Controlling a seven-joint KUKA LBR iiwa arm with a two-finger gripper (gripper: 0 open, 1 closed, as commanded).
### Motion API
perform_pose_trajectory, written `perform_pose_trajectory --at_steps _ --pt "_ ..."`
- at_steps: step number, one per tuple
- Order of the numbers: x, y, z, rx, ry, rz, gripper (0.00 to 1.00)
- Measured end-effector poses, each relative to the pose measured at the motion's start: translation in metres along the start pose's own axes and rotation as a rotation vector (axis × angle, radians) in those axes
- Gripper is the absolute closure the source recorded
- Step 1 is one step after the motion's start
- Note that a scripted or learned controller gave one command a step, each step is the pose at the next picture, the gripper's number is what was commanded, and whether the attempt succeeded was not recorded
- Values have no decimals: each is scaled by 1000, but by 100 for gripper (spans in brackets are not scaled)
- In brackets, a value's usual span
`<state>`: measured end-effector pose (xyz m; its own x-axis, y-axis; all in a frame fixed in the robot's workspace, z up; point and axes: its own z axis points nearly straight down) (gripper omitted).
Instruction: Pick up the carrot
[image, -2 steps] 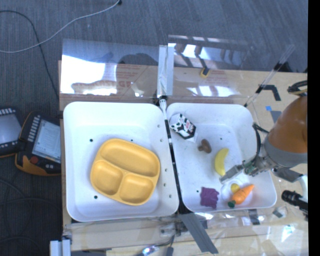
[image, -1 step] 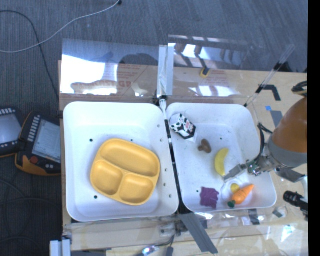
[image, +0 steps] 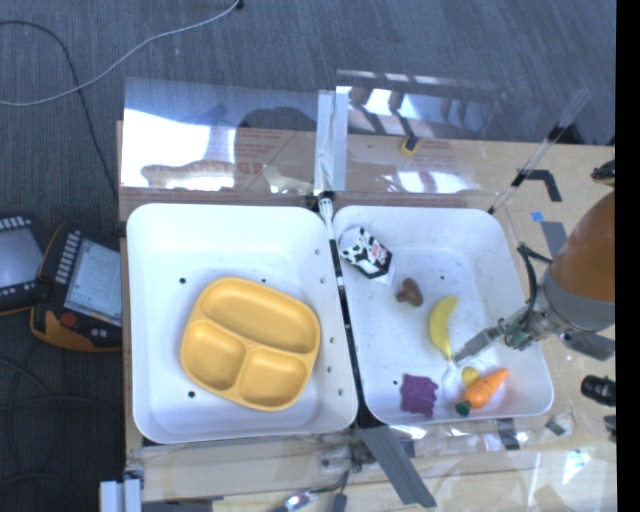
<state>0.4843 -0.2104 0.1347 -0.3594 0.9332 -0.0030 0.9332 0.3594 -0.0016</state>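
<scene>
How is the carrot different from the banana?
The carrot is orange with a green end, while the banana is plain yellow. The carrot looks shorter and stubbier; the banana looks longer and curved. The carrot lies slanted near the right bin's front corner; the banana lies more up and down, nearer the middle. Both look like toy foods in the same bin.

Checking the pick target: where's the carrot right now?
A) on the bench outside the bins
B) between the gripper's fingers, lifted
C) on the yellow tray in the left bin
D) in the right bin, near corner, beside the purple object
D: the carrot lies on the floor of the right bin at its near corner, right of the purple object.
</scene>
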Motion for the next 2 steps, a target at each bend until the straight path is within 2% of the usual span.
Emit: perform_pose_trajectory --at_steps 1,2 --pt "19 7 15 1 3 -33 0" --pt "-6 -1 26 -2 12 248 0"
